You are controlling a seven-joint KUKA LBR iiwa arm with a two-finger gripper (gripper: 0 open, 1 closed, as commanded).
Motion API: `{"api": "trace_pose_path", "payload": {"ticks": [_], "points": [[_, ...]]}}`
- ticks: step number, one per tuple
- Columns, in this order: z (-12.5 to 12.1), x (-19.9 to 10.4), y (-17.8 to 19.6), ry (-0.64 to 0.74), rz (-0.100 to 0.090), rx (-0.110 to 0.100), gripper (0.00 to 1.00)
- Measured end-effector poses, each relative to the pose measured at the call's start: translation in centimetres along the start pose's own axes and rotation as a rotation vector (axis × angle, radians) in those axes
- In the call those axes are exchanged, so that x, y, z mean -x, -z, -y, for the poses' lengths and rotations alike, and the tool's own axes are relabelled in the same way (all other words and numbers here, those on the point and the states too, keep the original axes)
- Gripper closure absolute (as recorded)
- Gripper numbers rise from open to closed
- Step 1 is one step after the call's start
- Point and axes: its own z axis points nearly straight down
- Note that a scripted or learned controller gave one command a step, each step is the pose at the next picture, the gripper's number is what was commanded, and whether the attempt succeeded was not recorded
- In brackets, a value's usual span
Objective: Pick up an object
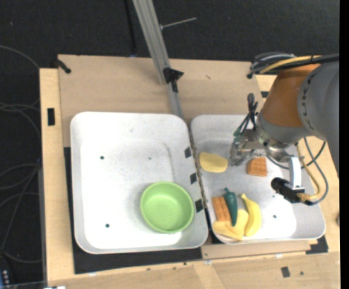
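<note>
Gripper (239, 153) state cannot be told; it hangs low in the right bin (283, 224), just beside the pale yellow piece (213, 162), an orange block (257, 167) on its other side. No writing is legible anywhere. Farther from the yellow piece lie two bananas (247, 220), and a green bowl (166, 206) sits in the left bin (114, 161).

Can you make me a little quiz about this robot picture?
1. True or false: the green bowl sits in the left bin.
2. Which lies closest to the gripper? A) banana B) pale yellow piece C) green bowl
3. What colour is the block beside the gripper in the right bin?

Key: 1 true; 2 B; 3 orange.
</note>
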Motion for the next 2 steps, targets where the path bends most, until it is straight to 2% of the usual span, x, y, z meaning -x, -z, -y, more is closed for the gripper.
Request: {"api": "trace_pose_path", "payload": {"ticks": [2], "points": [[0.3,0.9,10.5,0.011,0.001,0.004,1.0]]}}
